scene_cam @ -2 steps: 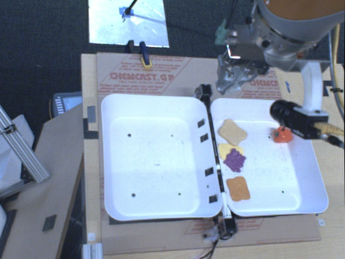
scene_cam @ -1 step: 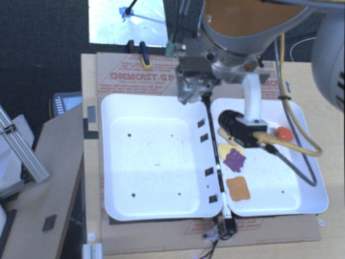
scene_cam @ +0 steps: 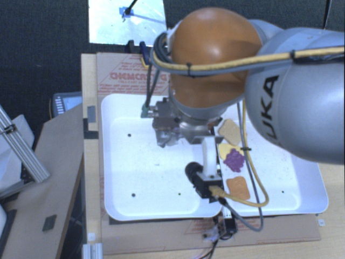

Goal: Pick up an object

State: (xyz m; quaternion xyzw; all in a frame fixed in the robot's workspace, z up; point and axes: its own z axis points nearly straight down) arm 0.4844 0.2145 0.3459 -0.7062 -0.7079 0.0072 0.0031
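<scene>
My gripper (scene_cam: pixel 164 135) hangs low over the left white bin (scene_cam: pixel 129 166), close to the divider between the two bins, under the big orange wrist band. Nothing shows in its grasp. Just right of the divider, in the right bin (scene_cam: pixel 302 193), lie several small pieces: a tan slice (scene_cam: pixel 230 129), a yellow piece (scene_cam: pixel 223 151), a purple bunch (scene_cam: pixel 234 159) and an orange piece (scene_cam: pixel 237 186). The arm hides part of that bin.
The bins rest on a cardboard sheet (scene_cam: pixel 129 74). A reflective panel (scene_cam: pixel 124 12) stands at the back. A metal rail (scene_cam: pixel 21 150) lies on the side bench at the left. A yellow cable (scene_cam: pixel 253 177) loops over the right bin.
</scene>
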